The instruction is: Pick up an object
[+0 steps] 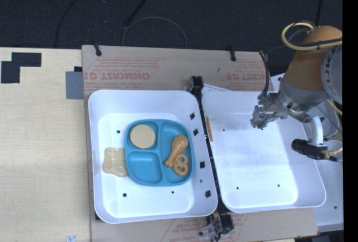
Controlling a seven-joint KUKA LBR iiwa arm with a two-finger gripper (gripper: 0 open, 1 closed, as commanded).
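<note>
1. The table (pixel 39 140) has a pale wood top on the left, with dark squares near its upper edge.
2. A cardboard sheet (pixel 145 70) lies under two white bins set side by side.
3. The left bin (pixel 106 107) holds a blue tray (pixel 146 171) with three compartments.
4. A tan toast-shaped piece (pixel 114 161) lies on the bin floor, touching the tray's left edge.
5. A round tan disc (pixel 142 136) sits in the tray's upper left compartment.
6. A drumstick (pixel 178 148) lies tilted in the right compartment, and a pretzel (pixel 180 165) touches its lower end.
7. A black clip strip (pixel 202 140) runs along the seam between the bins.
8. A thin tan stick (pixel 209 128) lies on the right bin's left wall, just beside that seam.
9. The right bin (pixel 263 196) has a bare floor around the claw.
10. The claw (pixel 259 121) hangs over the right bin's upper part, well apart from the tray; whether its fingers are apart or together cannot be told.
11. The grey arm (pixel 305 76) with its orange band enters from the right.
</note>
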